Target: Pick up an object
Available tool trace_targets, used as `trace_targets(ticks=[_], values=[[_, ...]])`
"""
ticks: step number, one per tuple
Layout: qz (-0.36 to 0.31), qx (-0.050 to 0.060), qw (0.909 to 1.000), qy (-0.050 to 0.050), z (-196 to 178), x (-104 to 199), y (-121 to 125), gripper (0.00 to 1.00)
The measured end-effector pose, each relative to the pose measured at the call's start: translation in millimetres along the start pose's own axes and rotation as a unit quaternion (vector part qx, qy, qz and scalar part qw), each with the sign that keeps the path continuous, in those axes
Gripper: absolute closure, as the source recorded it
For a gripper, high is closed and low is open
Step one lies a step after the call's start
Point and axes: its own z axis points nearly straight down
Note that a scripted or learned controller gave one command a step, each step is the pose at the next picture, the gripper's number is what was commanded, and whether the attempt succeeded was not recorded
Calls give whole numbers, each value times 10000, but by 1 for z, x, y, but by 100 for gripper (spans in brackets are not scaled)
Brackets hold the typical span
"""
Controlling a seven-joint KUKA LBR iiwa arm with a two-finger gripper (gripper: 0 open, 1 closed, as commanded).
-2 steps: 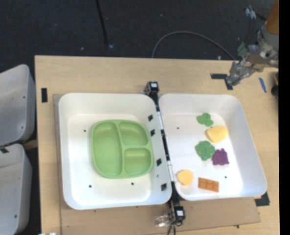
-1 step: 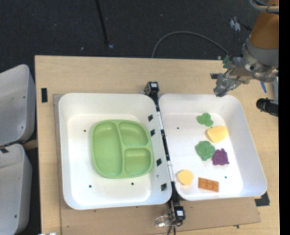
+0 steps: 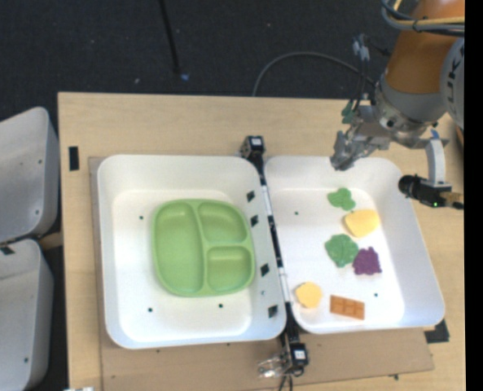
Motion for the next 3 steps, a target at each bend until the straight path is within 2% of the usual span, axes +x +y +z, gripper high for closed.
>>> trace_targets(ticks=[1,2,3], values=[[4,8,10000,1,15,45,-27,100],[-1,3,10000,6,10,86,-56,100],[-7,8,10000,7,19,140,-72,100]])
